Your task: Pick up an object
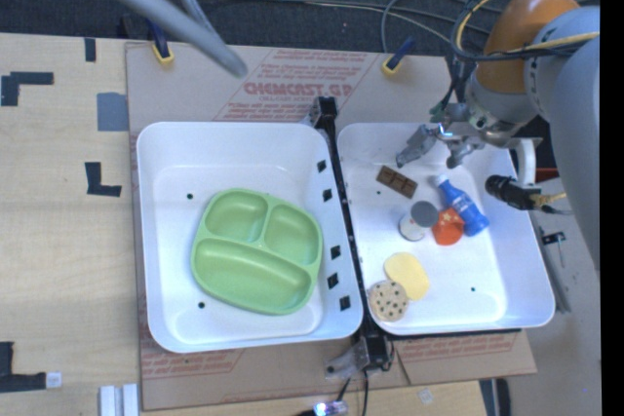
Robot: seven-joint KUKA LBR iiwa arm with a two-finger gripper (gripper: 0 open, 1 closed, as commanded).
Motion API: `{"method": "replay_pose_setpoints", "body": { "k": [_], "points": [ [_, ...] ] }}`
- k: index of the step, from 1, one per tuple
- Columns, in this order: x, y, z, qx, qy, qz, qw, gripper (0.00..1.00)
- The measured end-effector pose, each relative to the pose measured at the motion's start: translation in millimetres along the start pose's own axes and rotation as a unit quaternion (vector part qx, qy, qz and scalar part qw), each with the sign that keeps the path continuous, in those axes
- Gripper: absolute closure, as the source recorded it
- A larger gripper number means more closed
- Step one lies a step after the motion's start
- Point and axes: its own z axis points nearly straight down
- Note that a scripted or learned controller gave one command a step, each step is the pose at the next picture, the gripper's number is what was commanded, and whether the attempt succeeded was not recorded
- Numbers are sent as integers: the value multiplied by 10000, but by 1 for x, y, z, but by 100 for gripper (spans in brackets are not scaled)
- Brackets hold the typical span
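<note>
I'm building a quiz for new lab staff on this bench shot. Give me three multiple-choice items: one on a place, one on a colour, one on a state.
1. Where does the divided plate lie?
A. left bin
B. right bin
C. on the bare bench

2. What colour is that plate?
A. red
B. green
C. blue

3. How does the claw stand?
A. gripping the cookie
B. gripping the blue bottle
C. above the right bin, holding nothing

Answers: 1 A, the plate rests inside the left bin. 2 B, it is light green. 3 C, the claw hangs near the bin's far edge, apart from every item.
</note>
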Motion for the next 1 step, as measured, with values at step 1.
{"method": "replay_pose_setpoints", "body": {
  "k": [1],
  "points": [
    [0,2,50,-50,-7,6,10000,0]
  ]
}}
